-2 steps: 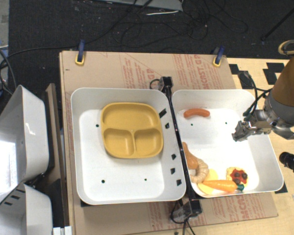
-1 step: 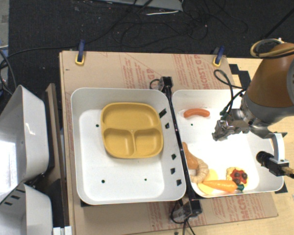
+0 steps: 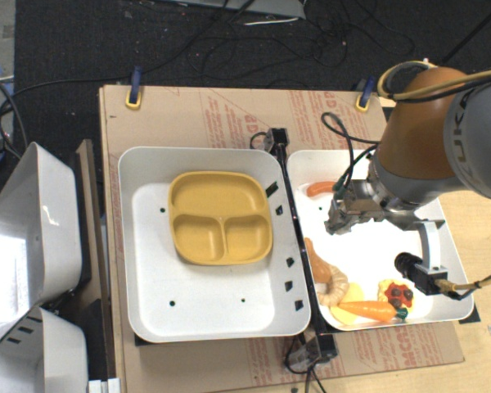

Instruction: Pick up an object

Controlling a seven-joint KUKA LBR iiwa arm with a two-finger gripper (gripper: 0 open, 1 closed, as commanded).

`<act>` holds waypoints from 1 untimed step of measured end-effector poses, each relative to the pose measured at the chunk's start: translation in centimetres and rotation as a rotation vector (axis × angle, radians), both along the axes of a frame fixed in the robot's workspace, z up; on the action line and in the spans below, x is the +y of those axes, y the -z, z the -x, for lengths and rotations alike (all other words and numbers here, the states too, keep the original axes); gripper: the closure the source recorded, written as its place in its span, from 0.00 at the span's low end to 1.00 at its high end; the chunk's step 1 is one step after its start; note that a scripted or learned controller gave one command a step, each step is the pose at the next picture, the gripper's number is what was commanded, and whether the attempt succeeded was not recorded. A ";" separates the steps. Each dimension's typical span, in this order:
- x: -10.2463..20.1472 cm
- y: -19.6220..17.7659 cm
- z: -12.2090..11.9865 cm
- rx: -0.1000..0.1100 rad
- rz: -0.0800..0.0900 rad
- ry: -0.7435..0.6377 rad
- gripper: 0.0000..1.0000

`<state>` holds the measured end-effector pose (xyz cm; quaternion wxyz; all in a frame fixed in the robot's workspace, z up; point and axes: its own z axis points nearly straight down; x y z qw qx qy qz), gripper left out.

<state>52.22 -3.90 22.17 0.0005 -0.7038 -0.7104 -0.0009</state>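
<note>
Dark floor strewn with cables surrounds a brown board that serves as the bench, with two yellow clamps at its far edge pinning it in place. Two shallow white bins sit side by side on it, close together so the arm can work either one.

In the left bin lies a yellow divided plate, flat and alone, well apart from everything else; it looks too broad and low for an easy grab.

At its near-left corner the right bin holds the small things: an orange carrot, a pale yellowish piece just beside it, a longer orange and cream piece along the left wall, and a small red, yellow and green toy to the right of the carrot. A short orange-red piece lies alone near the far-left corner. They probably bunch in the corner because the bin walls stop them.

Coming in from the right, the arm hangs over the right bin, and its pincer points down over bare bin floor between the far orange-red piece and the near cluster. I cannot tell whether the pincer is wide or narrow, and nothing shows between its tips. Any of the small pieces could be the target, and my guess is that a pick is not yet made.
</note>
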 end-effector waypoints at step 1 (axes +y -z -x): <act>5.5 -1.2 -0.5 -0.001 0.000 0.000 1.00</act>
